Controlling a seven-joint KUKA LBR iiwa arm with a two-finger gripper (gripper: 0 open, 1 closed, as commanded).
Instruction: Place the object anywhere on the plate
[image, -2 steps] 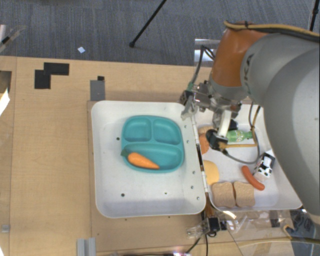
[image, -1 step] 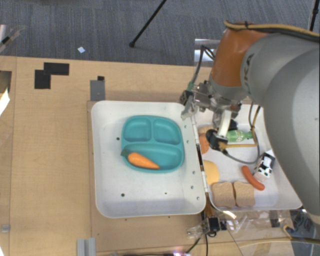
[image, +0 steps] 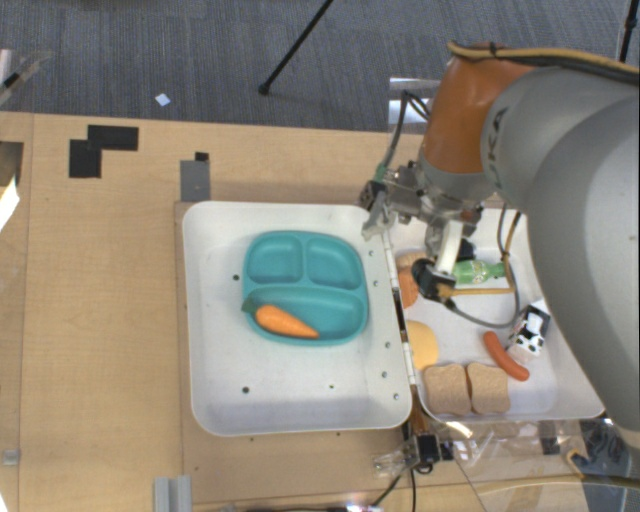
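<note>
Looking down at the table: the carrot (image: 286, 321) lies in the wide compartment of the plate (image: 275, 258), so I'd say the job looks done. The gripper (image: 440, 225) hangs over the bin right of the plate, maybe eyeing another pick. Can't tell if it's open or holding anything.

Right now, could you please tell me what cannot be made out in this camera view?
1. Right bin: its right side is hidden under the arm in the camera view.
2. Orange object by that bin's left rim: partly covered by the gripper, kind unclear.
3. Green object: partly behind the gripper, too small to identify.
</note>
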